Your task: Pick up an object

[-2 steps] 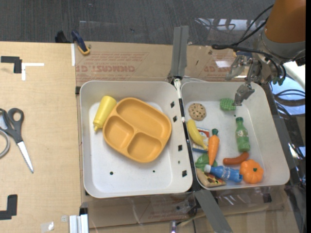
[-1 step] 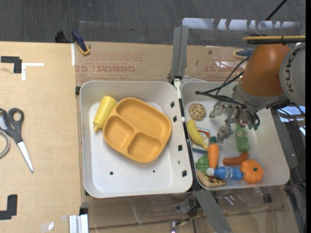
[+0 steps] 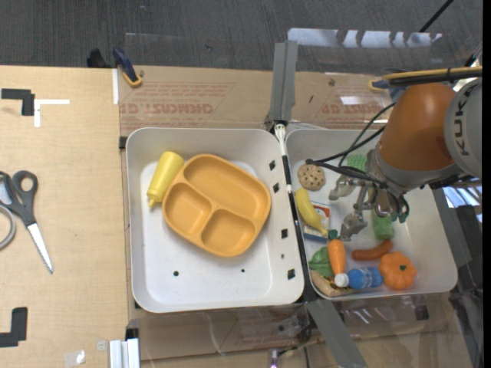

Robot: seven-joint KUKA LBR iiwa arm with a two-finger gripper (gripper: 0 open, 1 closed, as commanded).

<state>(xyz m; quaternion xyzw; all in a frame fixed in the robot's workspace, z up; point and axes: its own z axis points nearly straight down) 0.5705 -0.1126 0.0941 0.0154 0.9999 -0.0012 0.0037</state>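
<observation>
White plastic bins sit side by side on the bench, long walls touching at the centre seam. Left bin [image 3: 146,282]: a yellow-orange divided plate [image 3: 216,203] lies tilted across the middle, with a yellow bottle [image 3: 163,176] touching its upper-left edge. Bare floor runs along the near wall and the lower-left corner, giving open room there.

Right bin [image 3: 437,278]: crowded. A banana [image 3: 309,211] lies just beside the left wall, and a round cookie [image 3: 311,177] sits above it. A carrot [image 3: 337,257] stands near the bin's centre, with a leafy green piece [image 3: 320,261] at its left. Along the near wall lie a blue-and-white bottle [image 3: 362,279] and a small orange pumpkin [image 3: 397,271], just beside each other. A red sausage-shaped item [image 3: 373,251] lies above them. A green object [image 3: 382,227] is partly hidden under the wrist. Little bare floor remains apart from a strip along the right wall.

Arm enters from the right, its orange band [image 3: 418,129] over the far half of the right bin, cables looping to the left. Gripper [image 3: 362,219] hangs over the bin's middle, pointing down, above the carrot and sausage. Fingers look slightly spread with nothing seen between them; the metal tips [image 3: 352,226] stand clear of the carrot top.

Left of the bins, scissors [image 3: 29,213] lie on the wooden bench [image 3: 61,282].
</observation>
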